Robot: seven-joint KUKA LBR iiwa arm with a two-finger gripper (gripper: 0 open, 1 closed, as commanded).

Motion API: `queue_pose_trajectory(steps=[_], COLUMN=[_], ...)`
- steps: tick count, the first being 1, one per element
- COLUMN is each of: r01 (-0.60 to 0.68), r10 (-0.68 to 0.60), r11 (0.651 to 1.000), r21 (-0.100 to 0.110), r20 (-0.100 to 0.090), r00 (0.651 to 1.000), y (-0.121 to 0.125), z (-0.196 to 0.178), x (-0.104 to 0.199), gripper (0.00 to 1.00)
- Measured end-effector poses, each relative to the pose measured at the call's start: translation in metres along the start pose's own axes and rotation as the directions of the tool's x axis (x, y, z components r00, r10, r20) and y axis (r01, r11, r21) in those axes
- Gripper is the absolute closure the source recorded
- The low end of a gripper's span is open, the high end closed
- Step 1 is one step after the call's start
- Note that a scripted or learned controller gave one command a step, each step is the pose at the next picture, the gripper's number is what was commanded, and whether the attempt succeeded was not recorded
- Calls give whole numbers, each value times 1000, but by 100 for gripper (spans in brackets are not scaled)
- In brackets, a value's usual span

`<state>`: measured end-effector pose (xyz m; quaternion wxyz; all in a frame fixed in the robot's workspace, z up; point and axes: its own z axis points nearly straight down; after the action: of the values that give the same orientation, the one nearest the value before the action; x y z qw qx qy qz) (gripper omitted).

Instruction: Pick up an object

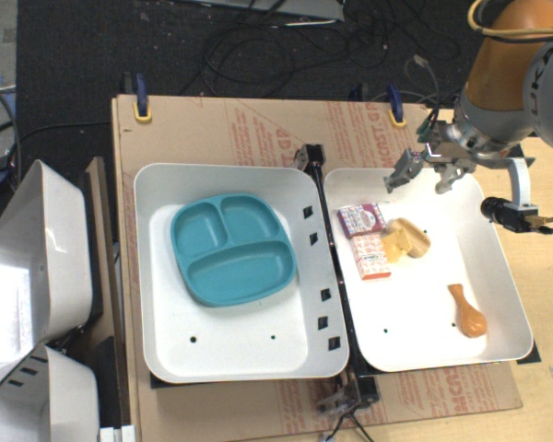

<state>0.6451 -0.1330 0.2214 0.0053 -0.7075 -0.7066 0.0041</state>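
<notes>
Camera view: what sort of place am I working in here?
Likely a robotics lab bench: two white bins on a cardboard sheet clamped down, loose cables on the dark floor, the claw above the right bin.

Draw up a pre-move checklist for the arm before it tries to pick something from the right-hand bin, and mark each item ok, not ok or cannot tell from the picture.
1. Gripper free of any load: ok, its jaws stand apart and nothing sits between them.
2. Gripper over the right bin: ok, it hangs above the far edge.
3. Targets in view: ok, a small purple packet, a red and white packet, a tan lump and an orange spoon-shaped piece lie in that bin.
4. Targets spaced for a clean grasp: not ok for the packets and lump, which crowd together; ok for the orange piece, lying apart.
5. Gripper height above the bin floor: cannot tell.
</notes>
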Motion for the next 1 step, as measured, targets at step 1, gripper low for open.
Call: queue_pose_trajectory(steps=[1], r01=[2], r10=[-2], r11=[1000], r21=[-13], r20=[2], r00=[1000], y=[3], z=[-9], x=[0], gripper=[0])
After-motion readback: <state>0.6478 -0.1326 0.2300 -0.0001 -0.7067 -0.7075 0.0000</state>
